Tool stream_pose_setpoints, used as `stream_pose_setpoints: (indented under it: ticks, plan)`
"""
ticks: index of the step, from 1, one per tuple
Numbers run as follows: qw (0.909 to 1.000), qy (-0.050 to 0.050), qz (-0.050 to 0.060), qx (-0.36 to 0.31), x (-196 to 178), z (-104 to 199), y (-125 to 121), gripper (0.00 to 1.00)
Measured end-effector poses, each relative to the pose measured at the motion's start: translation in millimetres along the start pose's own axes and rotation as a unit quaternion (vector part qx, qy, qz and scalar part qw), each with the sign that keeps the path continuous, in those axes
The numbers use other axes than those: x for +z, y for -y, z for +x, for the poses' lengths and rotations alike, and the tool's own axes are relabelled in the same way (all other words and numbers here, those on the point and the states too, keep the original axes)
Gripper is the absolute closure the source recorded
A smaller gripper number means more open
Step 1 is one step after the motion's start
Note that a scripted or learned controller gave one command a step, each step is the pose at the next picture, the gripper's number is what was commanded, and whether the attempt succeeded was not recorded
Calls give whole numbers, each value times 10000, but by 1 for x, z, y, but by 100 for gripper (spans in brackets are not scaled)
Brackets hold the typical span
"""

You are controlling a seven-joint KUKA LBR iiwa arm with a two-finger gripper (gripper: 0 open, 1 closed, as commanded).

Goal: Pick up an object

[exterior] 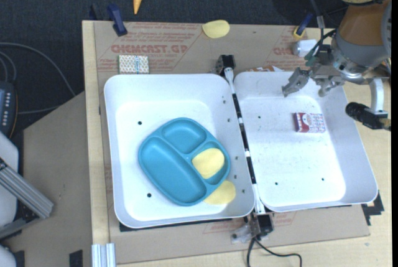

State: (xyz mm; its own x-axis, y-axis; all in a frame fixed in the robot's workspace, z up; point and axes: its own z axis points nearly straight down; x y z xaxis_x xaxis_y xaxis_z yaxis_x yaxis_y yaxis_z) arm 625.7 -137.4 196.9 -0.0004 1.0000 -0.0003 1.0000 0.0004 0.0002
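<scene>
A small red and white packet (309,122) lies flat in the right bin (280,178), toward its far right side. My gripper (309,88) hangs over the far edge of that bin, just beyond the packet, open with its two fingers (292,86) spread wide and nothing between them. In the left bin (124,104) rests a blue divided plate (171,166) with a yellow piece (209,161) in one compartment. A second yellow piece (221,193) lies beside the plate's near edge.
On the bench behind the bins lie a yellow disc (216,28), a blue clip (116,20), an orange carrot-shaped toy (137,1) and a small patterned packet (134,63). A black clamp (225,63) sits where the bins meet.
</scene>
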Motion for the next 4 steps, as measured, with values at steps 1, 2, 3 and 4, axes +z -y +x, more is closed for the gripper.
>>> stream_pose_setpoints:
  ticks: [1, 2, 3, 4]
  plan:
    - [10000, 0, 13, 4, 23, -31, 5, 0]
    - [10000, 15, -43, 0, 108, -39, 10, 0]
    - [10000, 32, -78, 3, 95, -41, 9, 100]
    - [10000, 28, -73, 6, 96, -40, 9, 0]
